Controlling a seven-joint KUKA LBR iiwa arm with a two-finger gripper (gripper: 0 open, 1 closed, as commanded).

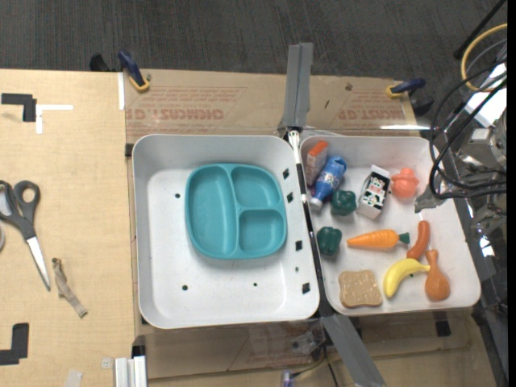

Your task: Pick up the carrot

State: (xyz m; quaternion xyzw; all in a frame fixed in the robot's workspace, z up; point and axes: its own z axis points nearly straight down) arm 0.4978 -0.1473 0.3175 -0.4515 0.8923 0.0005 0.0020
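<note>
The carrot (376,239) is orange with a small green top pointing right. It lies flat in the middle of the right bin (459,240). Close around it are a dark green vegetable (329,239) to its left, an orange-red sausage (418,241) to its right, and a slice of toast (359,289) and a banana (401,275) in front. Grey parts of the arm and black cables (476,164) stand at the right edge, above that bin's right rim.
Further back in the right bin are a blue bottle (329,176), a green pepper (343,202), a small carton (373,191) and a pink toy (405,183). A drumstick (435,279) lies front right. The left bin (153,240) holds a teal divided plate (237,210).
</note>
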